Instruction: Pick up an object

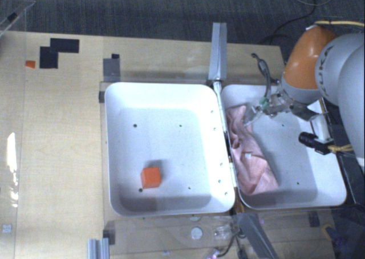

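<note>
Two shallow white bins side by side on a pale wooden counter (57,155), seen from above at a slant. Far left on the counter: a small orange marker (30,64) beside a stepped black patch (57,50).

Left bin (114,138): one orange block (151,177) near the lower-left part of the floor, apart from every wall, lying flat. Between the bins, a grey metal bar (217,52) running up from the shared edge.

Right bin (308,189): a crumpled pink cloth (248,155) heaped along the left wall, stretching from the upper part of the bin down toward the lower-left corner. At the cloth's upper end, the end effector (255,112), slanted down and left from the grey arm (342,69) with its orange band (305,58). Fingertips at or touching the top edge of the cloth; too small and blurred to tell whether spread or pressed together, and cannot tell whether any fabric sits between them. A black cable (262,69) looping just above the wrist.

Relative to the end effector: pink cloth directly beneath and below it in the same bin; orange block well apart, down and to the left, across the divider in the other bin.
</note>
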You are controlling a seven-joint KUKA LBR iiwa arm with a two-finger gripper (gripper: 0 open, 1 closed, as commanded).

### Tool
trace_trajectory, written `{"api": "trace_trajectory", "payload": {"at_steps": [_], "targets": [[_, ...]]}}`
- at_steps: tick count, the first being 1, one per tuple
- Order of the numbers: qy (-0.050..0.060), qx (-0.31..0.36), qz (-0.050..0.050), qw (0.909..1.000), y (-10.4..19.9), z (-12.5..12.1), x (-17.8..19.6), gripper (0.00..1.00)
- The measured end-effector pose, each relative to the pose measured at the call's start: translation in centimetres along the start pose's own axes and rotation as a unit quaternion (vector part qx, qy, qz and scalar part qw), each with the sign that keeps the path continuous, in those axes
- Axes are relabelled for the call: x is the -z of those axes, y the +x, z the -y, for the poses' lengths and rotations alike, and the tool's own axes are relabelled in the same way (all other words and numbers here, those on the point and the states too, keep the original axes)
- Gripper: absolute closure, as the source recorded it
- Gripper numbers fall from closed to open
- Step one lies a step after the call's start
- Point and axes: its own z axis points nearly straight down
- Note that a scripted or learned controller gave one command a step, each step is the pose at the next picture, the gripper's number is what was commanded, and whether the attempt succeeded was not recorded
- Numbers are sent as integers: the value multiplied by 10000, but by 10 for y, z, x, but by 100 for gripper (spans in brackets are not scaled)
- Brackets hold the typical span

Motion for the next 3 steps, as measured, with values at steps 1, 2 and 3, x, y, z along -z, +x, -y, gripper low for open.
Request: {"api": "trace_trajectory", "payload": {"at_steps": [1, 2, 3], "targets": [[11, -155, -6, 9999, -19, 5, 0, 0], [4, 568, -7, 9984, 22, -27, 0, 0], [22, 1285, -17, 9917, 27, 63, 79, 0]]}}
